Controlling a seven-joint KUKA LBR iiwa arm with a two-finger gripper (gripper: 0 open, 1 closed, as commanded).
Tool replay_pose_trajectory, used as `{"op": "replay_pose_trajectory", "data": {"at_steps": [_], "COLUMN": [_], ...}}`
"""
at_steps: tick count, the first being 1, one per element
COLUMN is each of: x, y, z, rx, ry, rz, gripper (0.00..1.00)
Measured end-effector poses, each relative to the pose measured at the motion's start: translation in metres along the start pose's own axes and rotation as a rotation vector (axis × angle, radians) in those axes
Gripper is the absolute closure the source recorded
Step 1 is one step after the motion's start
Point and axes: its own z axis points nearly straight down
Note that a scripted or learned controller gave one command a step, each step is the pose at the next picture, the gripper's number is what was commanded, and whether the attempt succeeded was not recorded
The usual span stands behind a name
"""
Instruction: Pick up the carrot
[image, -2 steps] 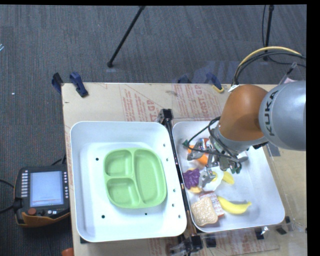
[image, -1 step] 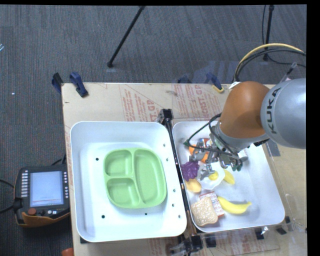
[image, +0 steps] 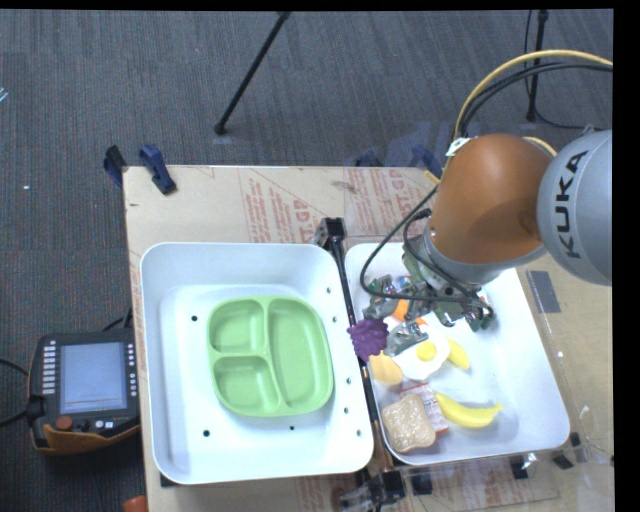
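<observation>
My gripper (image: 408, 306) sat low in the right bin (image: 535, 385), carrot (image: 401, 310) showed as an orange sliver under it, just above the fried egg (image: 424, 355), finger spread impossible to tell

We see even, moderate overhead light; white bins (image: 160, 280) bright, nearly washed out, dark carpet (image: 100, 80) dim. Soft sheen on the orange band (image: 490, 200), arm casts soft shadow into right bin. Slightly grainy, small items soft
</observation>
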Motion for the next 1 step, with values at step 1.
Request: {"op": "replay_pose_trajectory", "data": {"at_steps": [1], "x": [0.0139], "y": [-0.0125], "z": [0.0021], "rx": [0.0], "ry": [0.006], "rz": [0.336], "gripper": [1.0]}}
